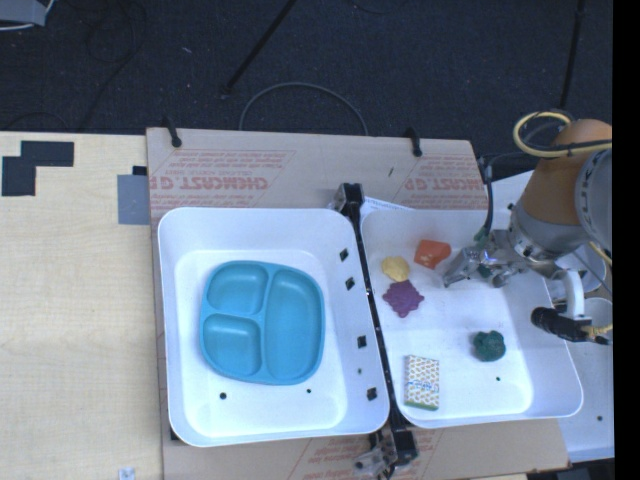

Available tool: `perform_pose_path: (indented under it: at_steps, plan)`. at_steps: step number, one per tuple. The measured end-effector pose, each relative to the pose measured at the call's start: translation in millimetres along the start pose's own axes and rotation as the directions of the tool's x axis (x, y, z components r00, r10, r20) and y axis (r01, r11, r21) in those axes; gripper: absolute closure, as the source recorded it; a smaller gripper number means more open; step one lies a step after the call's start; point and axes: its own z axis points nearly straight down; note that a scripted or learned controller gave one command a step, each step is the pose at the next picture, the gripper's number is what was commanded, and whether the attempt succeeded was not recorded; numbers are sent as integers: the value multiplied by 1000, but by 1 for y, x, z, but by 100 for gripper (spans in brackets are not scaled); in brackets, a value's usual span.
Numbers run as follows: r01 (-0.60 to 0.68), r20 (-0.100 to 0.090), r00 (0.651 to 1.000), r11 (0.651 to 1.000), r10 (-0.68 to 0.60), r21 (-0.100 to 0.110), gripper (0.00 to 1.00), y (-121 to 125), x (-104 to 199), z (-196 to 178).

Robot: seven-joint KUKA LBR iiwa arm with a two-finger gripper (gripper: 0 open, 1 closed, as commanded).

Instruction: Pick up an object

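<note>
In the right bin (545, 393) lie an orange block (432, 253), a yellow lump (396, 268), a purple flat piece (402, 297), a dark green lump (489, 345) and a small patterned box (422, 381). My gripper (476, 271) hangs over the upper part of this bin, just right of the orange block and above the green lump. Its fingers stand open with nothing between them.
The left bin (180, 238) holds a blue divided plate (263, 321). A black divider (362, 308) runs between the two bins. The arm reaches in from the right, over the right bin's far edge.
</note>
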Motion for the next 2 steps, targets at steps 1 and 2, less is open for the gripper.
perform_pose_path:
  at_steps: [1, 2]
  plan:
    - [1, 1, 1000, 1000, -1, -3, 100, 1, -1, -13]
    - [0, 3, 1000, 1000, 0, -10, 100, 9, 0, -60]
